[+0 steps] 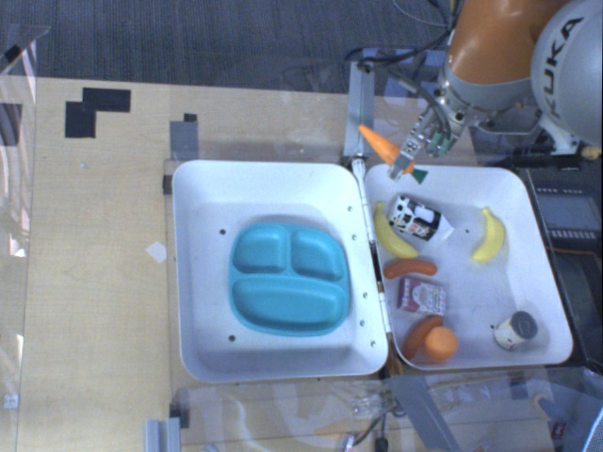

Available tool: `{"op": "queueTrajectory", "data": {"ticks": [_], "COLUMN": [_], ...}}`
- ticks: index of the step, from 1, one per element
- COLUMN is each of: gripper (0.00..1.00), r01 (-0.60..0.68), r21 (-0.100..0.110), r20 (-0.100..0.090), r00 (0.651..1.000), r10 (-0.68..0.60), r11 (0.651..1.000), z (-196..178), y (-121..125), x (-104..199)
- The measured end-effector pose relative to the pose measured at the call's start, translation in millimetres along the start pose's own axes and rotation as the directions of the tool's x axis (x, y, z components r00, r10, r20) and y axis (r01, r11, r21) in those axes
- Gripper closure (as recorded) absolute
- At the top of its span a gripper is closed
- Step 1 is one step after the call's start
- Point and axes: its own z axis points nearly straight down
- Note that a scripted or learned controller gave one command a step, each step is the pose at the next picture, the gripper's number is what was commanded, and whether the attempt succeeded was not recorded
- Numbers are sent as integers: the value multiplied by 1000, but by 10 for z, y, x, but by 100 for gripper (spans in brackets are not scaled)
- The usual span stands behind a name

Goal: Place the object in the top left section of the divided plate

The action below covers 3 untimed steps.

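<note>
A blue divided plate (287,295) lies in the left bin (203,205), and its top left section (259,250) holds nothing. My gripper (406,161) hangs over the far left corner of the right bin (537,219), above the wall between the two bins. It is shut on an orange toy carrot (379,143). The carrot sticks out to the left of the fingers, and its green top (419,174) shows on their right. The carrot is up and to the right of the plate, well apart from it.
In the right bin lie two yellow bananas (391,236) (488,236), a black-and-white carton (415,218), a sausage (410,268), a red carton (421,297), an orange fruit (439,344) and a small white cup (515,330). Metal brackets (360,97) stand behind the bins.
</note>
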Motion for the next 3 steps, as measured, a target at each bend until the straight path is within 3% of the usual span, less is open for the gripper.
{"op": "queueTrajectory", "data": {"ticks": [1, 2, 3], "gripper": [100, 100, 100], "r01": [630, 700, 845], "r21": [-1, -2, -2], "r20": [2, 2, 6], "r00": [777, 714, 535], "r10": [-630, -700, -845], "r11": [777, 714, 535], "z": [77, 676, -53], "y": [284, 751, 1087], "x": [422, 460, 948]}}
